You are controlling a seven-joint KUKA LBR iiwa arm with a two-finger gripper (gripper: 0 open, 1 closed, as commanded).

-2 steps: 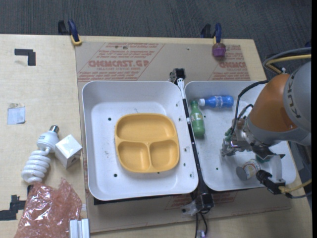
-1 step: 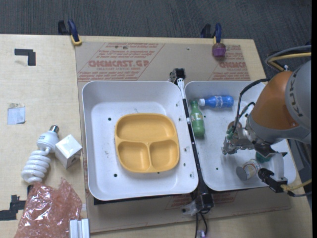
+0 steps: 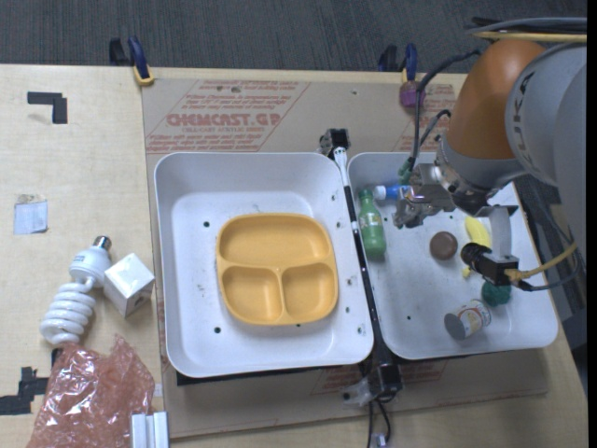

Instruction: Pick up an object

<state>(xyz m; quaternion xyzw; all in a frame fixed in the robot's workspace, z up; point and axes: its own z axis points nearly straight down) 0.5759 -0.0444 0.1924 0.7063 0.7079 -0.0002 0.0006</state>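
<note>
My gripper [image 3: 416, 209] hangs over the upper part of the right bin [image 3: 410, 329], below the grey arm with its orange band [image 3: 494, 82]. A green bottle [image 3: 372, 229] lies along that bin's left wall, just left of the gripper. A small white and blue item [image 3: 395, 192] lies by the gripper's upper left. A brown round object [image 3: 443, 245] sits just to its lower right. A yellow item [image 3: 477, 231] is partly covered by the arm's parts. Lower down are a teal object [image 3: 496, 295] and a small grey jar [image 3: 467, 320].
The left bin [image 3: 187, 250] holds a yellow divided plate [image 3: 277, 268]. On the bench left of the bins lie a spiral light bulb [image 3: 75, 297], a white cube [image 3: 129, 284] and crumpled pink plastic [image 3: 89, 395]. Cables [image 3: 546, 267] run along the arm at the right.
</note>
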